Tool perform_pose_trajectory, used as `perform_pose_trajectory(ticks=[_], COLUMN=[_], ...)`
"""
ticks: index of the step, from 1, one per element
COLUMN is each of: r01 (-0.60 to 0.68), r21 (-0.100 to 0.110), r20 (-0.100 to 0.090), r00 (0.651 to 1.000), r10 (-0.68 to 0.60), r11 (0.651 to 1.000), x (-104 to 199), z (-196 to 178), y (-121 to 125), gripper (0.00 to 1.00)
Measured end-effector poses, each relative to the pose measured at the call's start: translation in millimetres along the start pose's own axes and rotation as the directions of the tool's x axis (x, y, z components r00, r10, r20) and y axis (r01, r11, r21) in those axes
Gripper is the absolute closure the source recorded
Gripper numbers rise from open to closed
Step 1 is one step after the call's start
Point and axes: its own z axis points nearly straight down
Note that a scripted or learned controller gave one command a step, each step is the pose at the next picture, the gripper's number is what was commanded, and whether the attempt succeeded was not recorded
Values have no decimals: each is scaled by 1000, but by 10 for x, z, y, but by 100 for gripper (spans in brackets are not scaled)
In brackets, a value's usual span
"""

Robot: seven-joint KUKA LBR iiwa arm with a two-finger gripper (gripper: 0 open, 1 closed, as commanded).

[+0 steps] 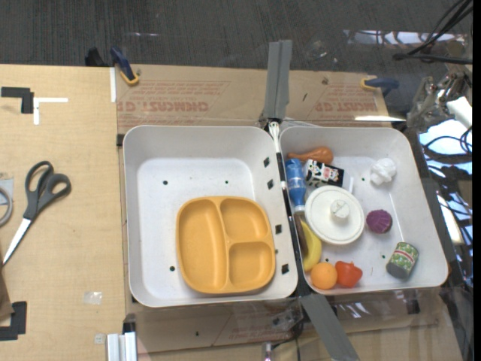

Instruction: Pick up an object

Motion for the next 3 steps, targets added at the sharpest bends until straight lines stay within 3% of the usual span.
perform_pose_trajectory(ticks=[1,2,3], r01=[25,-134,-261], r21=[-3,0,0], r20=[-3,-1,-2], r00=[1000,991,965], r10=[-25,134,261], r11=[1000,991,965], x=[28,319,368], z=[1614,-88,2060], y=[352,258,135], gripper=[100,100,100])
